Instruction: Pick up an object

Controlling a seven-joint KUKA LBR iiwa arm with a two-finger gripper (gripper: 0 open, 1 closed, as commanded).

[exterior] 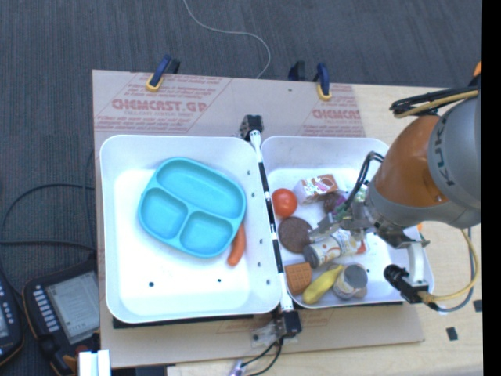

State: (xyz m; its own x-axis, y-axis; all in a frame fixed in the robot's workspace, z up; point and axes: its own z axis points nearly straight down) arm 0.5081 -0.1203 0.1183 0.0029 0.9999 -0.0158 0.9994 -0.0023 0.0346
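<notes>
From my remote station I watched the KUKA arm (427, 171) reach in from the right and bend low over the right bin (376, 146), its wrist crowding the clutter there. Beside it, the left bin (117, 210) held a blue divided plate (192, 207) with a small carrot (236, 247) lying just off the plate's lower right edge, well apart from the action. The gripper (338, 224) hung among the right bin's objects, directly above a small bottle (335, 249) lying on its side; whether its fingers were spread or closed I could not tell, as the wrist hid them. Around it lay a brown round cookie (295, 233), a red tomato (284, 203), a wrapped snack packet (319, 186), a waffle square (298, 274), a banana (321, 283) and a small grey can (351, 280). I judged the step to be the descent onto a target, most likely the bottle, with nothing visibly held. The next move would call for a firm close on one item and a clean lift, without dragging its neighbours.
</notes>
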